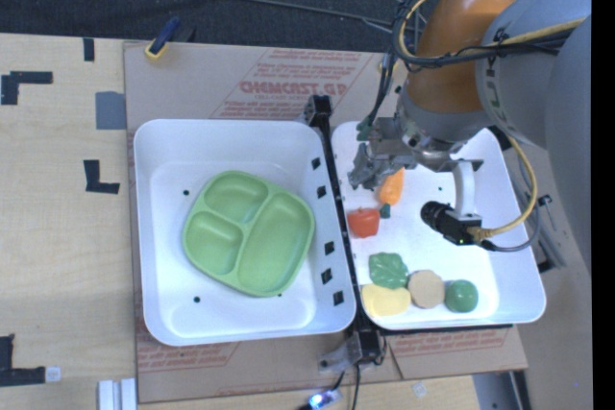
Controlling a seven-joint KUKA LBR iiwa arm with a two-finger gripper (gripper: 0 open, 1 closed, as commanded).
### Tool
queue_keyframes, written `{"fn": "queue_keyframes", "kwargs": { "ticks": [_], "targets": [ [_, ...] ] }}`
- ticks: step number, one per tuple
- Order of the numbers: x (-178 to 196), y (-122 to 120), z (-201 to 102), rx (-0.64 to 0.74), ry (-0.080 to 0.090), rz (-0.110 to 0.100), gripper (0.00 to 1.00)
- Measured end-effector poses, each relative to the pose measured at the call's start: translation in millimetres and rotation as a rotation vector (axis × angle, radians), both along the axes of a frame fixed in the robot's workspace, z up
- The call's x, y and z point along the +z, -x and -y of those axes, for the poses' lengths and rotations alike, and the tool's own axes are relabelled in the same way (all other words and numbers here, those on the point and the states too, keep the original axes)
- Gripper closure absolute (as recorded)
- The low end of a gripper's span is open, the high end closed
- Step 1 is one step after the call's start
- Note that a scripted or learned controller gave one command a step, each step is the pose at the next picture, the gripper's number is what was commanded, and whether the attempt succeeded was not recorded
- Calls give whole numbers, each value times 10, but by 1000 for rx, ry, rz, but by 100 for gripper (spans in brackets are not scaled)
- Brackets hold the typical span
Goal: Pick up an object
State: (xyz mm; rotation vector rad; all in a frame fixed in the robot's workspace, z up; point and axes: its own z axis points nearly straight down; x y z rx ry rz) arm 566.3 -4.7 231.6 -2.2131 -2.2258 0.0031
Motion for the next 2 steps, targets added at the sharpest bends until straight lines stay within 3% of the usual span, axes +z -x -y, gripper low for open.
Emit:
{"fn": "queue_keyframes", "kwargs": {
  "ticks": [1,2],
  "targets": [
    [-134,2,-538,0,0,-1,100],
    [-38,49,-1049,2,-1,1,100]
  ]
}}
